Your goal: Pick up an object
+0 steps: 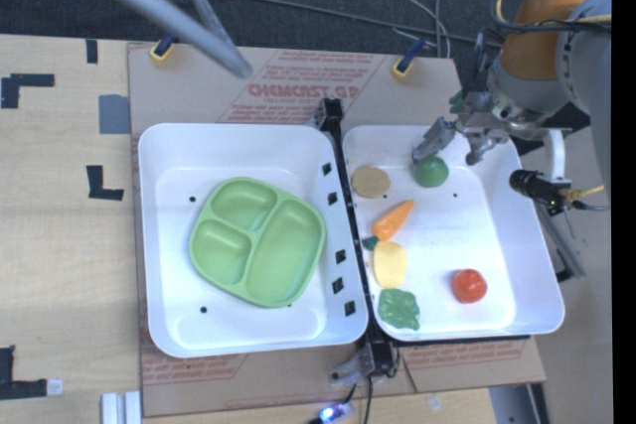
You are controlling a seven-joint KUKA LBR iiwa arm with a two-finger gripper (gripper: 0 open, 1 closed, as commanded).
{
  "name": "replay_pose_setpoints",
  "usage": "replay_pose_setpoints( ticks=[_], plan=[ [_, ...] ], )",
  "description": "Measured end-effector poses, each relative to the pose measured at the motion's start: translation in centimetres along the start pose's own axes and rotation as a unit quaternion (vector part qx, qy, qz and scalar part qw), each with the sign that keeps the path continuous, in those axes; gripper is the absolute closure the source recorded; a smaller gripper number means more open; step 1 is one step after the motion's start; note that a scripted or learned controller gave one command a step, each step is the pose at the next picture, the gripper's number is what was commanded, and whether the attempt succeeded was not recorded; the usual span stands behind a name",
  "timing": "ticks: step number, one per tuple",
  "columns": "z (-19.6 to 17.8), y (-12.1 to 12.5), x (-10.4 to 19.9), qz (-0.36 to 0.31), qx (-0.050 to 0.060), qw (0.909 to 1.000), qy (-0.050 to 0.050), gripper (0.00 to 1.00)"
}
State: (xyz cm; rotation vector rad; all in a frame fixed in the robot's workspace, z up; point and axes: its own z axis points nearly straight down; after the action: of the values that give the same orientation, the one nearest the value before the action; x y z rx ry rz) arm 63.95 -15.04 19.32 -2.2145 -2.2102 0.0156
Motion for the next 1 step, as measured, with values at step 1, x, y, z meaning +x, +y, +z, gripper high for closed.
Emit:
replay_pose_setpoints(
  ticks=[1],
  plan=[
    [-0.97,0.3,0.06,-0.002,-0.007,1.0,-0.001,0.0]
  ],
)
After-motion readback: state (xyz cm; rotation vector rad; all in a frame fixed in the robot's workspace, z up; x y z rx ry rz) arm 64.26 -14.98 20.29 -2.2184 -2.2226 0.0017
